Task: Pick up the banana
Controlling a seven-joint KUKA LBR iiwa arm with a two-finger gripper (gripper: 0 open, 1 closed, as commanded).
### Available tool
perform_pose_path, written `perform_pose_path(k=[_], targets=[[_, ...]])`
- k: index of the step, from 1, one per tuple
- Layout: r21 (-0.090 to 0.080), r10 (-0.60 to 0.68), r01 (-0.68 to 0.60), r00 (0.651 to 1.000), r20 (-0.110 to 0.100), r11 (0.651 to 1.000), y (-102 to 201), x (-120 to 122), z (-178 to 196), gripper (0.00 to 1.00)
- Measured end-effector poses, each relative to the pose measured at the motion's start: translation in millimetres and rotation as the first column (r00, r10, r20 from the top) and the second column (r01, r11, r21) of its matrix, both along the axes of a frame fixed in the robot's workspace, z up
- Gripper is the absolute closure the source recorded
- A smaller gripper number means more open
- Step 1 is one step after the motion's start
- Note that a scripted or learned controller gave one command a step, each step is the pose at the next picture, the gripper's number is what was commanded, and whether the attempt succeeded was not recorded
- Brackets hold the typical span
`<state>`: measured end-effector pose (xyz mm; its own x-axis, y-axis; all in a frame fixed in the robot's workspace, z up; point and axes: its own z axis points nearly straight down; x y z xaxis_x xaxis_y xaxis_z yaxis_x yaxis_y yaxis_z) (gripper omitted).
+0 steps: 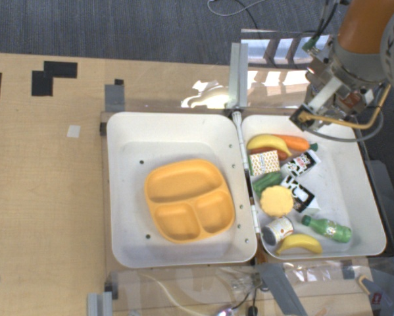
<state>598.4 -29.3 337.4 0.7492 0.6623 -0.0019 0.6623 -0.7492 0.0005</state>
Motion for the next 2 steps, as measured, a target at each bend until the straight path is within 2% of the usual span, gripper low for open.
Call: perform_pose_path(k=[1,2], targets=[[0.0,0.08,-0.08,0.997,-0.002,0.997,21,25,-16,1.0],[0.001,0.161,-0.161,0.987,-0.001,0.987,16,54,-27,1.0]])
